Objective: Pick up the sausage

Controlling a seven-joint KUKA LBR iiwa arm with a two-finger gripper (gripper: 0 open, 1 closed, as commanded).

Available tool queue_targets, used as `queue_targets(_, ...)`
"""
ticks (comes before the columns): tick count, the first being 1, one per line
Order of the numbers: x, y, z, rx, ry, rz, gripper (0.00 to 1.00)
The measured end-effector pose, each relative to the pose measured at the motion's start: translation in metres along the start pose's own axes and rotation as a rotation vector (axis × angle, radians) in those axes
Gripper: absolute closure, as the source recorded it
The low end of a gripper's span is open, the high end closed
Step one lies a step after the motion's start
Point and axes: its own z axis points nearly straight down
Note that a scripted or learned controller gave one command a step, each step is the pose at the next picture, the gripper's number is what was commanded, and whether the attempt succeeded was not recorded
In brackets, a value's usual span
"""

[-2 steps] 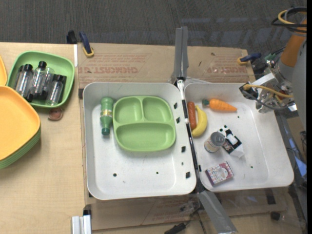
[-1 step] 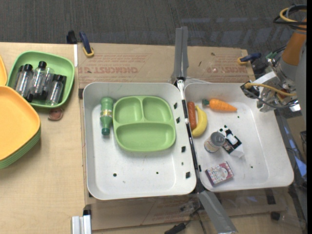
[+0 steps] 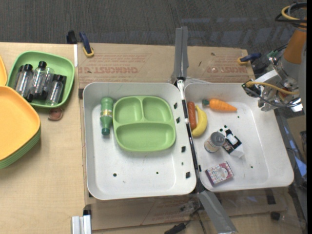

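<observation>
The sausage is a reddish-brown link lying lengthwise against the left wall of the right bin, touching a banana on its right. My gripper hangs over the right bin's far right rim, well to the right of the sausage, with the orange-banded arm behind it. Nothing shows between its fingers.
In the right bin lie a carrot, a small can, a black-and-white box and a pink packet. The left bin holds a green divided plate and a green bottle. Trays stand on the bench at left.
</observation>
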Motion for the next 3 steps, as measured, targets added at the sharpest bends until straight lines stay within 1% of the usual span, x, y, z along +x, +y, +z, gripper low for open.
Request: queue_targets(3,-0.001,-0.001,-0.024,0.002,-0.01,-0.01,1.0)
